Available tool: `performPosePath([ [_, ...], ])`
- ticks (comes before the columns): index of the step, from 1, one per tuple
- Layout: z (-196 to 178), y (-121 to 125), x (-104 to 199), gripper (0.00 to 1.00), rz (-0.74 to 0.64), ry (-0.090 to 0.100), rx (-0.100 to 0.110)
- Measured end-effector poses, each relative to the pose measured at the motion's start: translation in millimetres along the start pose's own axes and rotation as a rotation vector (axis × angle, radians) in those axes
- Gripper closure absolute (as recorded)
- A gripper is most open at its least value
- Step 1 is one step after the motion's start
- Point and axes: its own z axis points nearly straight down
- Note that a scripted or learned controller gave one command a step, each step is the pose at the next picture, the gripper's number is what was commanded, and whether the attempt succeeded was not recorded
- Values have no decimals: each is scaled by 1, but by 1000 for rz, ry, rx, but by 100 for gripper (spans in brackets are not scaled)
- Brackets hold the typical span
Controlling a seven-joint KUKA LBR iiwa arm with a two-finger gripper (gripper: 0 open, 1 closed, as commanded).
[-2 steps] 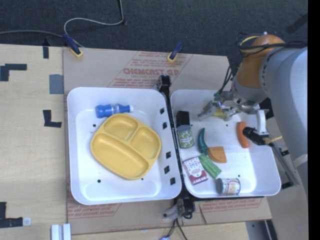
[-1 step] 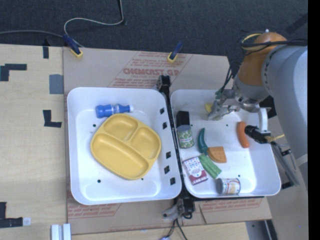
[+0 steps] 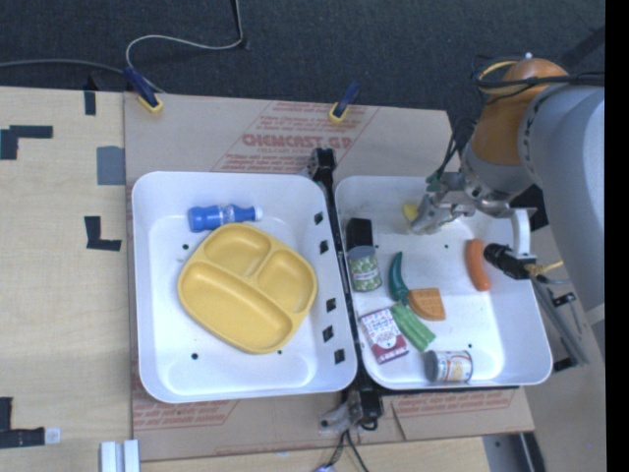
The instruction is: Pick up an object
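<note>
My gripper point(image 3: 430, 214) hangs low over the back of the right bin point(image 3: 511, 337), right beside a small yellow object point(image 3: 411, 210) that peeks out at its left. In that bin lie a black block point(image 3: 359, 232), a green-labelled can point(image 3: 365, 268), a curved green vegetable point(image 3: 396, 275), an orange wedge point(image 3: 427, 304), an orange sausage-shaped piece point(image 3: 478, 265), a green strip point(image 3: 414, 328), a red-and-white card box point(image 3: 383, 335) and a small tin point(image 3: 450, 366) on its side.
The left bin point(image 3: 157, 362) holds a yellow divided plate point(image 3: 248, 285) and a blue-and-white bottle point(image 3: 221, 215) behind it. A black clip divider point(image 3: 334, 254) joins the bins. Yellow clamps point(image 3: 344, 104) pin the cardboard at the back. The arm point(image 3: 550, 136) covers the right bin's far corner.
</note>
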Motion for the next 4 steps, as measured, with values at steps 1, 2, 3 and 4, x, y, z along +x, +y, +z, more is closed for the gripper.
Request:
performPosePath([
  [1,1,0,0,0,0,-1,1],
  [2,20,20,-30,0,3,4,3],
  [3,10,20,-30,100,1,0,3],
  [4,-89,-41,23,100,2,6,1],
])
